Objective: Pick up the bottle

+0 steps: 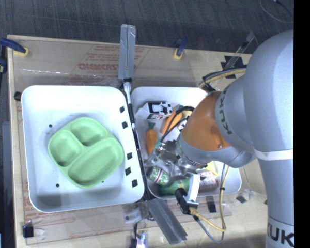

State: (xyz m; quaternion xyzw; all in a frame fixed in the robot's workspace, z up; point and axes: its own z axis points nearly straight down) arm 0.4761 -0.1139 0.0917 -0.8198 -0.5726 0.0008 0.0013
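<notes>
1. Two white bins sit side by side on the bench (67, 56). The left bin (33, 138) holds a green divided plate (86, 151) with three compartments, lying flat near the bin's middle.
2. The right bin (142, 99) is crowded. An orange carrot (151, 140) lies toward its 9 o'clock side, another orange piece (171, 122) sits just beyond it toward 12 o'clock, and a black-and-white printed card (157, 109) lies at about 11 o'clock.
3. The grey arm (268, 102), with its orange band (209, 128), reaches in from 3 o'clock and covers most of the right bin's centre and 3 o'clock side.
4. The tool (168, 170) is low over the bin's 6 o'clock part, right on the clutter. I cannot tell how it is set.
5. The bottle (163, 179) seems to be the green, labelled thing at about 7 o'clock in the right bin, directly beneath the tool and touching or nearly touching it. Most of it is hidden, so its long axis and where its neck points cannot be made out.
6. A yellow cable (217, 226) loops off the wrist past the bin's 5 o'clock edge.
</notes>
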